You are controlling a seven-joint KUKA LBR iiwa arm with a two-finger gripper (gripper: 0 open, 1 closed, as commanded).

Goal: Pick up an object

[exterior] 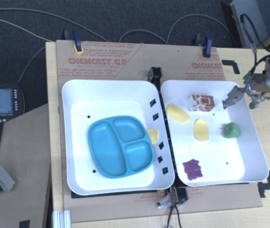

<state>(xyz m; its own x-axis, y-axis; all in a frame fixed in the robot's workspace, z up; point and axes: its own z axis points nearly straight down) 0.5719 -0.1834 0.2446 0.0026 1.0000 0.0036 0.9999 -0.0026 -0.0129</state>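
Observation:
The right bin (249, 160) holds a small white and brown packet (202, 102) at its back, two pale yellow pieces (178, 113) (201, 129) near the middle, a green ball (230, 130) on the right and a purple grape bunch (192, 168) at the front. My gripper (244, 98) hangs over the bin's right back rim, right of the packet and above the green ball. Its fingers are spread apart with nothing between them.
The left bin (75, 108) carries a blue three-compartment tray (120, 146) with a yellow piece (153, 136) beside its right edge. Black clips line the divider between the bins. Blue clamps (78, 45) hold the board at the back.

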